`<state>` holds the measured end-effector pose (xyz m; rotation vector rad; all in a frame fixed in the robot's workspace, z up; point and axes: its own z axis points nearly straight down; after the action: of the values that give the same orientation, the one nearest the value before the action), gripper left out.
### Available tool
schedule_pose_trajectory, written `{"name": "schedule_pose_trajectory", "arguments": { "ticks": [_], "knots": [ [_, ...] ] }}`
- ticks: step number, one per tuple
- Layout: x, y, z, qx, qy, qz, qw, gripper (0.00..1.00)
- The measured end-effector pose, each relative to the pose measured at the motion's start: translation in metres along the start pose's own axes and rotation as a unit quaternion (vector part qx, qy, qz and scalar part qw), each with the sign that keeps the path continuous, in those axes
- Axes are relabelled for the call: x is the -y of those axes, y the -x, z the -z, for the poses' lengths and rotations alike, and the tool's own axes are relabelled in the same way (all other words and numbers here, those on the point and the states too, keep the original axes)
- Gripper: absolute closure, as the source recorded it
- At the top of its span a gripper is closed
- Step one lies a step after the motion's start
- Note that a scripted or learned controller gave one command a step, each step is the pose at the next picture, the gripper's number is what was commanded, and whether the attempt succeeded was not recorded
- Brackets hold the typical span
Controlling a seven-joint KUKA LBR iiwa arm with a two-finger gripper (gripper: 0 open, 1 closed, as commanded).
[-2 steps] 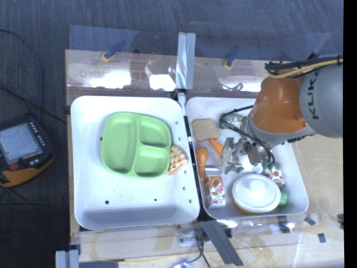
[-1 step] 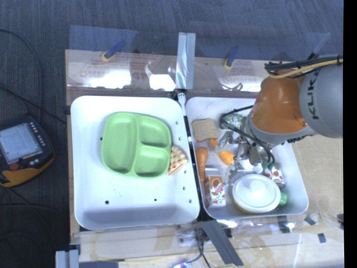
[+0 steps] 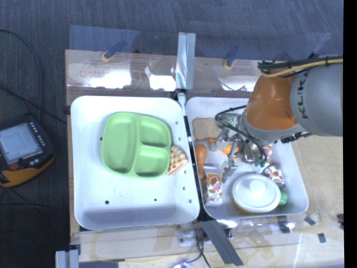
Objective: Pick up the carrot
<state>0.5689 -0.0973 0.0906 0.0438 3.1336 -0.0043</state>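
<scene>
I see the gripper [image 3: 237, 152] low in the right bin [image 3: 295, 169], amid clutter w/ little room; can't tell its state. Carrot [image 3: 199, 156], orange, lies along the bin's left wall, just left of gripper.

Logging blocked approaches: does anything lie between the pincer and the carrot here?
Nothing visible does. The long orange carrot lies exposed along the left wall of the right shallow white bin, and the pincer hangs just to its right. A small patterned box sits below the carrot, off that path.

Overhead slanted view of both bins [image 3: 78, 149]
</scene>
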Motion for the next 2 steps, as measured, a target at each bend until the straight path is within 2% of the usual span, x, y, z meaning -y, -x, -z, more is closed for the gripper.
{"name": "schedule_pose_trajectory", "arguments": {
  "ticks": [1, 2],
  "knots": [
    [0.003, 0.036, 0.000, 0.003, 0.000, 0.017, 0.9999, 0.00],
    [0.002, 0.039, 0.013, 0.008, -0.001, 0.017, 0.9998, 1.00]
  ]
}}
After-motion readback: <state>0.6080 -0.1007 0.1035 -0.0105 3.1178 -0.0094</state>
